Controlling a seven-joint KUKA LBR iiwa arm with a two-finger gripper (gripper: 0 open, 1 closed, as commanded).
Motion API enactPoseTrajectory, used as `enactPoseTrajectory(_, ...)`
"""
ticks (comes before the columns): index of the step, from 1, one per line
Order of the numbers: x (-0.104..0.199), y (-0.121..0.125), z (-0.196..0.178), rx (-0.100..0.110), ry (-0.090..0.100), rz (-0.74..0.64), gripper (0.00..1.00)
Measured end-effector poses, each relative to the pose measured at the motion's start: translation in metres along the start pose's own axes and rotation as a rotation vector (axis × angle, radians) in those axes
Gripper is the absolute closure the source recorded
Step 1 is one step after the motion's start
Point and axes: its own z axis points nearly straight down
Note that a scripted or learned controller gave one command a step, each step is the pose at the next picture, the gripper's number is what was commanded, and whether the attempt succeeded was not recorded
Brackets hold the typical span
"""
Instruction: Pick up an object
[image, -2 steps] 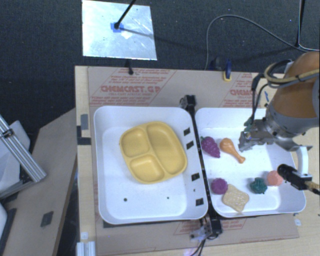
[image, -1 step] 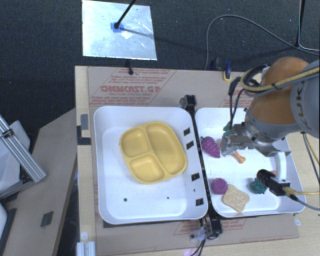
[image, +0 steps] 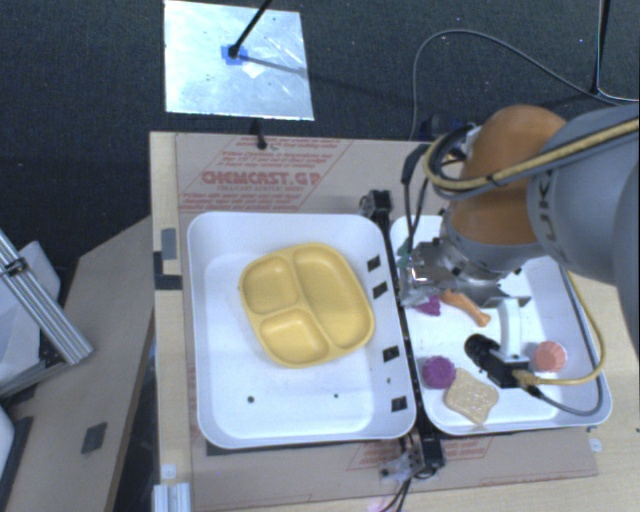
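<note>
On the bench, the right bin (image: 585, 330) is entered by the gripper (image: 425, 285), finger state indiscernible, with the orange carrot (image: 467, 306) lying just right of it, its long axis slanting near-right.

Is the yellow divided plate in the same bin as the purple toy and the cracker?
No, the yellow plate lies in the left bin, while the purple toy and the cracker lie in the right bin.

Glossy yellow plastic tray (image: 305, 303) in a smooth white plastic bin (image: 222, 400).

Two white bins (image: 215, 400) sit there, one yellow divided tray (image: 305, 303), two purple pieces (image: 438, 372), one orange carrot (image: 466, 305), one tan cracker (image: 471, 398), one pinkish ball (image: 549, 354).
</note>
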Motion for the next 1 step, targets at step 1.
enactPoseTrajectory(1, 0.0502, -0.0046, -0.0074, 0.001, -0.001, 0.003, 1.0)
